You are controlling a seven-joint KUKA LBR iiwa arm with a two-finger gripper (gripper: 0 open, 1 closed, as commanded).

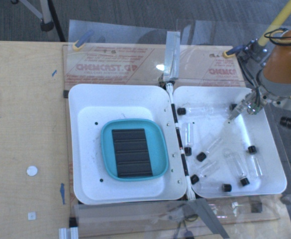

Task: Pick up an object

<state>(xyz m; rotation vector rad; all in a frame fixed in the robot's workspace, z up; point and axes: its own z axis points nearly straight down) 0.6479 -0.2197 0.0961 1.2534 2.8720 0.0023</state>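
Clear black-capped vials [244,166] strewn, right bin [274,133].

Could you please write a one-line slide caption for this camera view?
End effector hovers over the right white bin of clear black-capped vials; the left white bin holds a teal rectangular tray.

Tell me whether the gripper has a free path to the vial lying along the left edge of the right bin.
Probably yes. The gripper hangs over the right bin, and only low-lying clear vials lie between it and that vial; nothing stands over it.
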